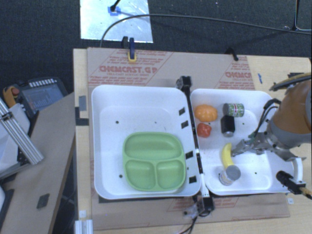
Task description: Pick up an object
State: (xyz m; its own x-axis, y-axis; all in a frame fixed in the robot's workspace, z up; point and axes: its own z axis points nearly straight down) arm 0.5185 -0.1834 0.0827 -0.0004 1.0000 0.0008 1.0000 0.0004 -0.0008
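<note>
Jaws [237,149] low in the right bin [261,179], open or shut impossible to tell, tip just beside the banana [226,155], near a grey can [229,174], black cylinder [227,125], tomato [204,129], orange [206,112] and perhaps a green-labelled tin [234,109]; green divided plate [153,161] in the left bin [112,130].

I get even, fairly bright overhead light, with both white bins [146,99] close to washing out and only faint shadows inside them. Above the bins, a metal sheet [115,12] on the dark floor throws glare. The whole picture is soft and slightly grainy.
</note>
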